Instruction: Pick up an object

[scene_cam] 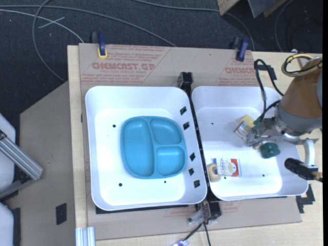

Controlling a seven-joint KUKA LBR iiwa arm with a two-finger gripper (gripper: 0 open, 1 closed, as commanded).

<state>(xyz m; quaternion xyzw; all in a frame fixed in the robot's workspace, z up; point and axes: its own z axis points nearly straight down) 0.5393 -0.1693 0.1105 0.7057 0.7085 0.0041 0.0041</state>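
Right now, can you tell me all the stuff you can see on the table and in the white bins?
bins: two, white, side by side on the bench
plate: one, blue, three sections, in the left bin
packet: one, white with red and blue, near the front of the right bin
green thing: one, dark green, right bin, next to the hand
yellow thing: one, pale yellow, right bin, just behind the hand
clamps: two, blue, back edge of the board
cables: several, on the dark floor behind
arm: one, grey and orange, from the right
hand: one, low in the right bin
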